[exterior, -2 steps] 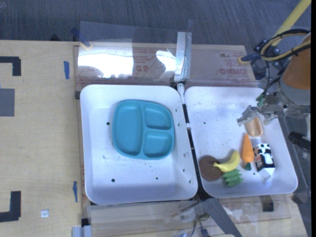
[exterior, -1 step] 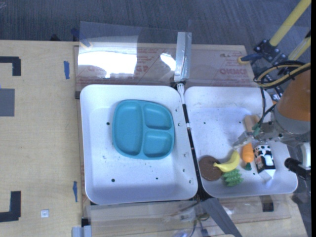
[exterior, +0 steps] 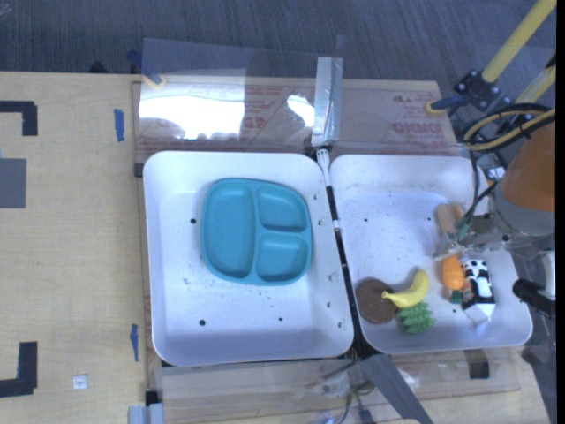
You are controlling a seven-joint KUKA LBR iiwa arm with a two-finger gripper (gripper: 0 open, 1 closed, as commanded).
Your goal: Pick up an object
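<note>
Orange toy (exterior: 452, 274): not lifted yet, lying in the right bin (exterior: 388, 184).
Gripper (exterior: 460, 228): parked just above it.
Jaws: can't be told.
Left: grasp and lift.

A dark blue-grey carpeted floor (exterior: 265, 7) is seen beyond the bench, up and left of the gripper. A pale plywood benchtop (exterior: 71, 237) is spread far to the gripper's left, marked with black tape corners (exterior: 25, 117) and blue tape strips (exterior: 118, 124). Glare is reflected from a clear plastic sheet (exterior: 229, 104) behind the bins.
</note>
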